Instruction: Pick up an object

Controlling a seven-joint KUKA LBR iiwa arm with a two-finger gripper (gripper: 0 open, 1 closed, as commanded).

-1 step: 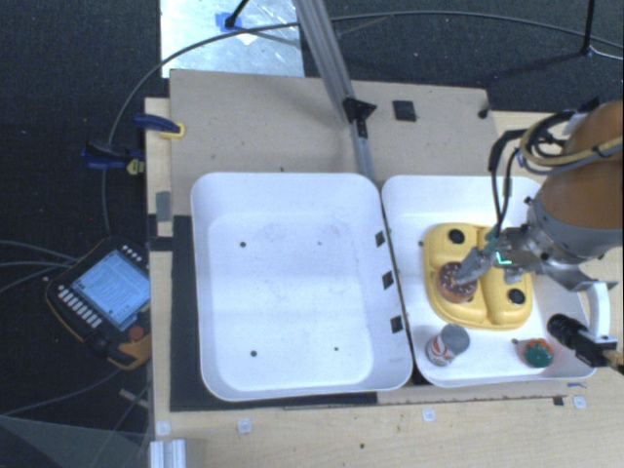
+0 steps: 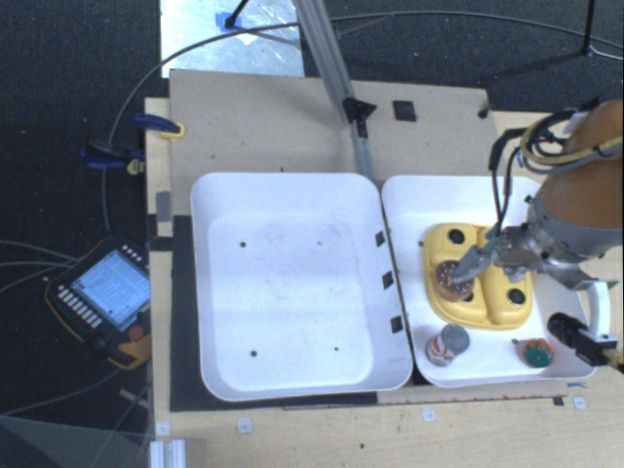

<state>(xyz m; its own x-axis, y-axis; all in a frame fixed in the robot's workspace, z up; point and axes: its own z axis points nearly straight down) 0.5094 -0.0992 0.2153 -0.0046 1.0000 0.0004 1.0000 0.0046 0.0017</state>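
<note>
In the right bin (image 2: 409, 213) lies a yellow moulded toy (image 2: 483, 291) with a round brown patterned object (image 2: 451, 277) on its left part. My gripper (image 2: 476, 261) hangs over the yellow toy, its fingers pointing left and down toward the brown object. A small grey-and-red cup-like object (image 2: 447, 344) stands near the bin's front edge. A green and orange item (image 2: 535, 352) lies at the front right corner.
The left bin (image 2: 288, 281) sits beside the right one, joined by black clips (image 2: 387, 279). A slanted metal pole (image 2: 327, 47) rises at the back. A teach pendant (image 2: 105, 295) lies left of the bench. The arm's orange band (image 2: 595, 164) covers the right bin's far right side.
</note>
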